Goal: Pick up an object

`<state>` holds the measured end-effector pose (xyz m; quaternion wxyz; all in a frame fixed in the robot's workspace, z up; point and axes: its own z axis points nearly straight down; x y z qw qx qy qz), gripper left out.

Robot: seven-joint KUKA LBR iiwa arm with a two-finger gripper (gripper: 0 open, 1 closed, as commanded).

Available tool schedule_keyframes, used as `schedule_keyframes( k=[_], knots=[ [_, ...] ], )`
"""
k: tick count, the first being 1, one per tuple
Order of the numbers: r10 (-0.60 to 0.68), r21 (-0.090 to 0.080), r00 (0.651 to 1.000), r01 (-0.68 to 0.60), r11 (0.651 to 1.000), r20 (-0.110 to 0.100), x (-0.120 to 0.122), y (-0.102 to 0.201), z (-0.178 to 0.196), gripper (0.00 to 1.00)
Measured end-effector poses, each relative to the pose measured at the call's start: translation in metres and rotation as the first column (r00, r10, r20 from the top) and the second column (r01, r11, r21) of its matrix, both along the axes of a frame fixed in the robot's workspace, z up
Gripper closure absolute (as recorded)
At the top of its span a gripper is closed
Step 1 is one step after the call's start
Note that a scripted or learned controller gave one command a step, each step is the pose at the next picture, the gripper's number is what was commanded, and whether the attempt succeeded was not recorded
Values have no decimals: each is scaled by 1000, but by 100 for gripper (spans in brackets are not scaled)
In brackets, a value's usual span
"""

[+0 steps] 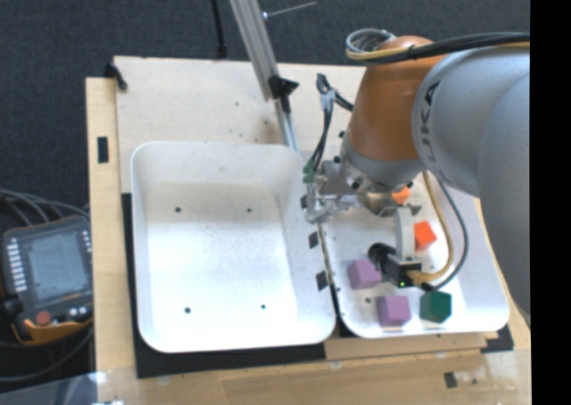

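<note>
- Reaching in from the right of the camera view, my grey arm [486, 118] with its orange band [393, 104] hangs over the right-hand bin [473, 292], above the upper part of that bin as the view shows it.
- My end effector [352, 198] sits below the wrist, close to the wall where the two bins meet. The wrist hides most of it, so I cannot tell how far open it is or whether it has hold of anything.
- The things I could pick up all lie in the right-hand bin.
- An orange block [425, 235] lies just below my wrist in the view, towards the bin's right side.
- A second orange piece [401, 191] peeks out at the edge of the wrist; too little of it shows to tell its shape.
- A purple block [364, 273] lies near the bin's left wall, apart from my end effector.
- Another purple block [393, 309] lies near the bin's lower rim, just beside a green block [435, 306] on its right.
- The left-hand bin [143, 167] lies alongside, its white floor marked by a few dark specks.
- Both bins rest on the pale bench [178, 100], and a slanted metal post [250, 20] rises from its upper part.
- A handheld control unit [49, 269] with a screen sits off the left edge of the bench.
</note>
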<state>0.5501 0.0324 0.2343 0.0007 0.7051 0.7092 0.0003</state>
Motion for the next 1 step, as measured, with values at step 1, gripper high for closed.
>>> schedule_keyframes(
  k=[1],
  knots=[
    [1, 0, 1000, -1, 1000, 0, 3, 46, -6, 100]
  ],
)
